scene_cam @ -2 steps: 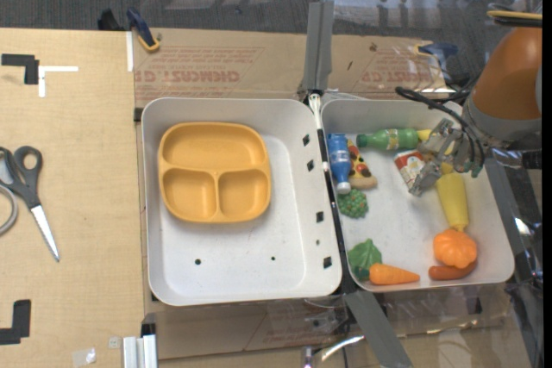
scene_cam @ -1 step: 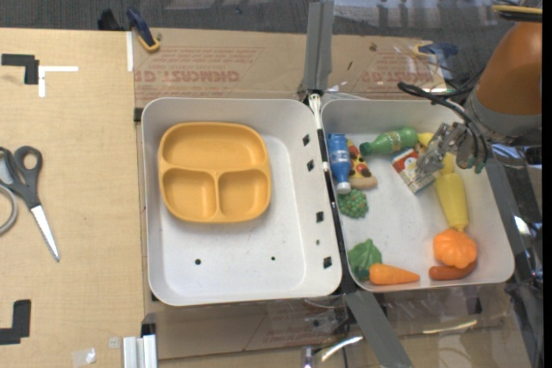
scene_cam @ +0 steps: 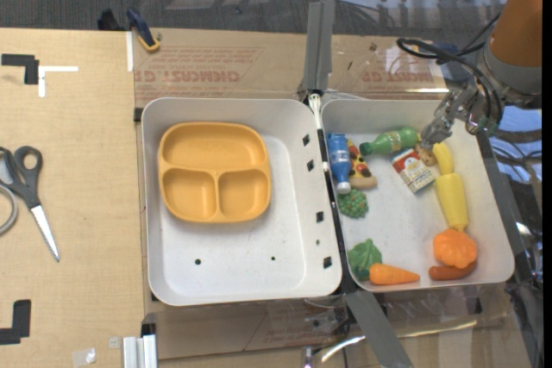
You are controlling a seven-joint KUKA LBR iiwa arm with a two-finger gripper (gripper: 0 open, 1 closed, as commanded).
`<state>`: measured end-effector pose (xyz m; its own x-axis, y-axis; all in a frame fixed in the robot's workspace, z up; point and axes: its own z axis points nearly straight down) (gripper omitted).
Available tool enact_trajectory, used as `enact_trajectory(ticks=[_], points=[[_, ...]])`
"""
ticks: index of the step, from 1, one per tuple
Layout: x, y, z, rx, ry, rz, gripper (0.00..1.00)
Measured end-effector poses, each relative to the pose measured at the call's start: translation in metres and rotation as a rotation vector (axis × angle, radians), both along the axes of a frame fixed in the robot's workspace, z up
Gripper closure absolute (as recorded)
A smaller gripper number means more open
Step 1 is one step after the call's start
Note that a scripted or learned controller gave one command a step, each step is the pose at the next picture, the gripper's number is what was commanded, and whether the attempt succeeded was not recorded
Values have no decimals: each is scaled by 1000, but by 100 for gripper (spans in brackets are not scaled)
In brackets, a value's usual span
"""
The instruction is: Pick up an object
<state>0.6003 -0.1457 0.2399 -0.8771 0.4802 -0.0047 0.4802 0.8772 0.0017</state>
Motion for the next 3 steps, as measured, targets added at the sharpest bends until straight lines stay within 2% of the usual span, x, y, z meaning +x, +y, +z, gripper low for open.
enact_trajectory(ticks=[1,2,3], points=[[0,0,0,0,1,0,0],[43,7,-146,0,-1,101,0],[9,12,-147,0,1,75,0]])
